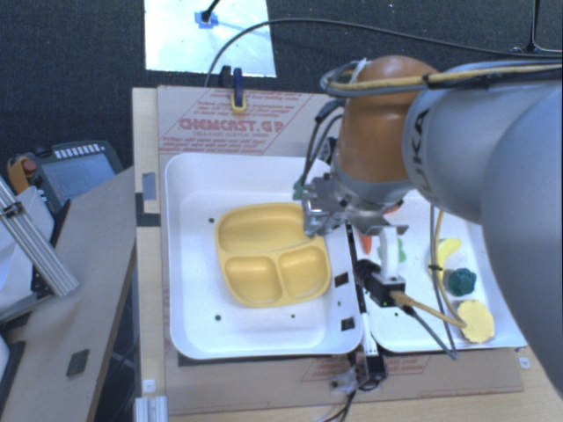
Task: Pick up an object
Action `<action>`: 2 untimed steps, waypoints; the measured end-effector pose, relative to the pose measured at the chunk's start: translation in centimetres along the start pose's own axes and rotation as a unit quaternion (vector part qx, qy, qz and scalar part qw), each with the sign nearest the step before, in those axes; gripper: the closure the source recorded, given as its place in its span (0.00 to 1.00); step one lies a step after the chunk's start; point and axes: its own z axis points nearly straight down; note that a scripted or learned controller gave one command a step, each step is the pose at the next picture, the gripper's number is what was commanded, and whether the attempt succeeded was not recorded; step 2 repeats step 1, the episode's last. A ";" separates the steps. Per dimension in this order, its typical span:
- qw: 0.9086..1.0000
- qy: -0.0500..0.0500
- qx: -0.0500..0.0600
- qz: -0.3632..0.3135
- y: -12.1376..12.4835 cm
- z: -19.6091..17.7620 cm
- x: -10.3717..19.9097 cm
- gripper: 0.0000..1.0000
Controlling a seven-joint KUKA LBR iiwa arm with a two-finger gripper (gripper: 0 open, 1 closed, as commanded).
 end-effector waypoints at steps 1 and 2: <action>1.000 -0.001 0.000 0.003 0.1 0.0 -0.4 0.00; 1.000 -0.001 0.000 0.003 0.1 0.0 -0.4 0.00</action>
